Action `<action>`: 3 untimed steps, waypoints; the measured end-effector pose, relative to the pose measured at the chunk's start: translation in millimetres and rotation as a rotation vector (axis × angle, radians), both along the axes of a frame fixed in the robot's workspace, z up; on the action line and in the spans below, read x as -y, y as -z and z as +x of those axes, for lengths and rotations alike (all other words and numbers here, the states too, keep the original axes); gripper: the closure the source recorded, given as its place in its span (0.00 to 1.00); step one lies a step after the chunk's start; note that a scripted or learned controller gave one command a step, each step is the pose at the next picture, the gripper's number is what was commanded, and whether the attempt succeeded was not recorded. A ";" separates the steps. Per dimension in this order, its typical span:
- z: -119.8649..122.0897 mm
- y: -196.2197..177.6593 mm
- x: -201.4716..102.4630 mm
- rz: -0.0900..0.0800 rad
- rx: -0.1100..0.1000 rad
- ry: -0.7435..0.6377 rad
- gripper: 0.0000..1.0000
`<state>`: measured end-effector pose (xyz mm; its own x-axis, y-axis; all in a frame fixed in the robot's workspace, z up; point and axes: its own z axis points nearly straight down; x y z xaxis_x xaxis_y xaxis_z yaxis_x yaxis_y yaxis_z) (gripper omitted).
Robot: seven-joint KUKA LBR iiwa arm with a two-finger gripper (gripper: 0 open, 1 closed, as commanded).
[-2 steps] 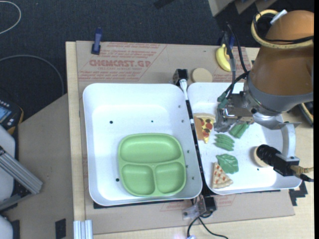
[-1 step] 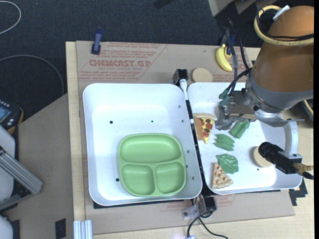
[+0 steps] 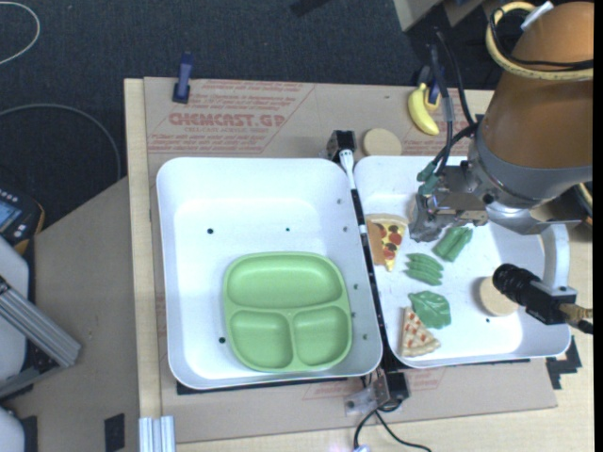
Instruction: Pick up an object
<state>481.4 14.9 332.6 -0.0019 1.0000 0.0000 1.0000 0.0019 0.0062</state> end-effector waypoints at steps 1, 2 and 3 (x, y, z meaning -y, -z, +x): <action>-2.4 8.7 -57.0 0.001 -0.009 -0.004 1.00; -1.5 -57.6 -25.9 0.000 0.002 0.005 1.00; -2.7 -12.4 -62.1 0.000 -0.013 -0.002 1.00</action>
<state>478.7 77.0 345.0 -0.0037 1.0000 0.0002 1.0000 0.0037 -0.0065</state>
